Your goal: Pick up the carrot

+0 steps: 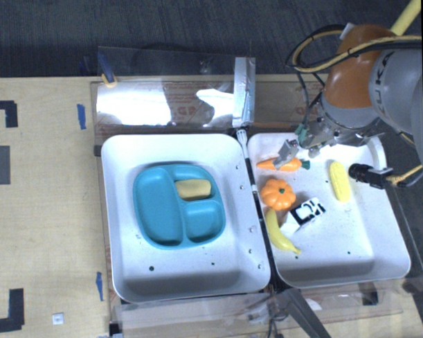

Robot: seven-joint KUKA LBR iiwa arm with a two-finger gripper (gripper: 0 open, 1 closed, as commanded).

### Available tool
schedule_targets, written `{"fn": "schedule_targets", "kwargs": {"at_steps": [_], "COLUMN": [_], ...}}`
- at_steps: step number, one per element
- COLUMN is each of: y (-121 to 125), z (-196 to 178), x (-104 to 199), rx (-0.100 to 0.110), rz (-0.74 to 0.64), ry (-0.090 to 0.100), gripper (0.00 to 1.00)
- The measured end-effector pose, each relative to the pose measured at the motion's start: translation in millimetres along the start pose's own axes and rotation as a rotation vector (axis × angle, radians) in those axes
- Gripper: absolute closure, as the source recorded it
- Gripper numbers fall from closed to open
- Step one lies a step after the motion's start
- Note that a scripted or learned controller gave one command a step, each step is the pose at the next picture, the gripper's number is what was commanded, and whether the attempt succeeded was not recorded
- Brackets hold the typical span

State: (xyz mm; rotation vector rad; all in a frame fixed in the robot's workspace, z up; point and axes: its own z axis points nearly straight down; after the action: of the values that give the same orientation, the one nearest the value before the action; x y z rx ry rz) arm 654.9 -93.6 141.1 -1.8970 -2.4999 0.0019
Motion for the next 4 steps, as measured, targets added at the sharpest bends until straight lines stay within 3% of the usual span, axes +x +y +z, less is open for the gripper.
{"fn": "schedule_targets", "kwargs": {"at_steps": [1, 2, 3, 4], "y": [-14, -6, 2, 4], "z": [56, -14, 57, -5], "x": [-35, -4, -41, -37], "rx": [-0.005, -0.008, 0.0, -0.007], "rz": [-0.036, 0.057, -0.013, -0.16], "ry": [-0.002, -0.003, 0.002, -0.005], "gripper": [0.0, 0.0, 0.0, 0.0]}}
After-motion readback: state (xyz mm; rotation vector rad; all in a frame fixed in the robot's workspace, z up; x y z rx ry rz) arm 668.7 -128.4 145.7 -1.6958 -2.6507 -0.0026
